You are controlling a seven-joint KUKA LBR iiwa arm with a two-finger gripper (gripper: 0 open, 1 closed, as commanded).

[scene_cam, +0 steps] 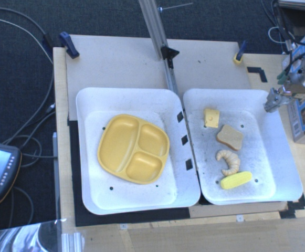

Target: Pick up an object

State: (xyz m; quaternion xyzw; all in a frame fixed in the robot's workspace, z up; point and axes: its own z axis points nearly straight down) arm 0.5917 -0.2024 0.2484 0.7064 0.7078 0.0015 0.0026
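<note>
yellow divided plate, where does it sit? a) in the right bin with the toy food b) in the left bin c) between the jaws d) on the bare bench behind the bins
b: the yellow divided plate lies flat in the left bin, while the toy food pieces are in the right bin.

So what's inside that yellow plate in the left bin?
Nothing shows in the yellow plate: all three compartments look bare. The plate hides the left bin floor beneath it.

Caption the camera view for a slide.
Gripper at right bin's edge; yellow cheese wedge, bread slice, shrimp, corn cob inside; yellow divided plate left.
</note>
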